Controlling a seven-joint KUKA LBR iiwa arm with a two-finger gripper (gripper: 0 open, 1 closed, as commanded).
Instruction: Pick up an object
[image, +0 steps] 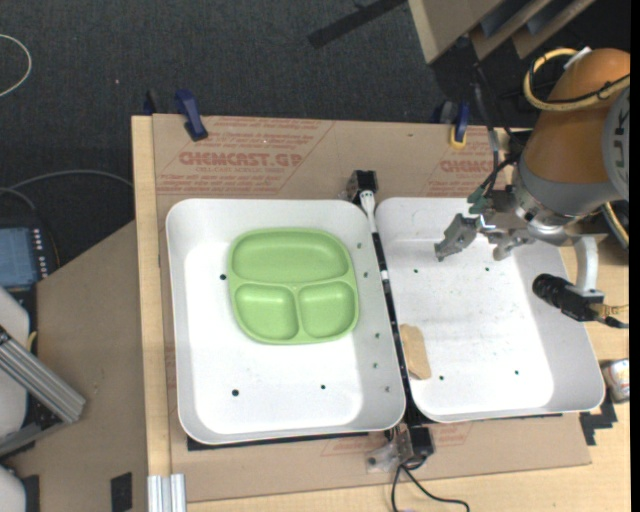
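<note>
The claw (478, 236) hangs over the far part of the right bin (530, 385); whether it is spread I cannot tell. Nearer the camera, leftward, a small tan wooden piece (415, 352) lies by the wall: probably light, stiff, gripped across its narrow width. Further left, the green plate (293, 284) looks light, slick, its rim the only hold.

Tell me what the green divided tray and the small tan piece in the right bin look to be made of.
The green divided tray looks like molded plastic: uniform pale green, smooth matte surface, rounded compartment edges. The small tan piece, lying at the right bin's left edge, looks like wood or cardboard: flat, dull, light brown. It is too small to say which.
</note>
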